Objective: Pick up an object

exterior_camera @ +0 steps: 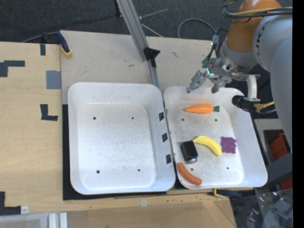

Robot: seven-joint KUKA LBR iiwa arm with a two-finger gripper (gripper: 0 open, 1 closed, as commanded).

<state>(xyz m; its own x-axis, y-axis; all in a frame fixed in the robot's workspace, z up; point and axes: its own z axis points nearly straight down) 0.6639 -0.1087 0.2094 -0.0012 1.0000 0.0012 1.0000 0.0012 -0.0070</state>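
Sausage point(189, 174) lies at the right bin's point(251, 172) 7 o'clock; carrot point(199, 109) at 12. Gripper point(205, 85) hovers above the 12 o'clock rim, fingers spread wide, holding nothing.

Two white bins point(116, 90) are sitting side by side; the right bin point(247, 141) is holding one carrot point(199, 109), one banana point(209, 144), one sausage point(189, 174), one black block point(189, 151), one purple piece point(229, 145).
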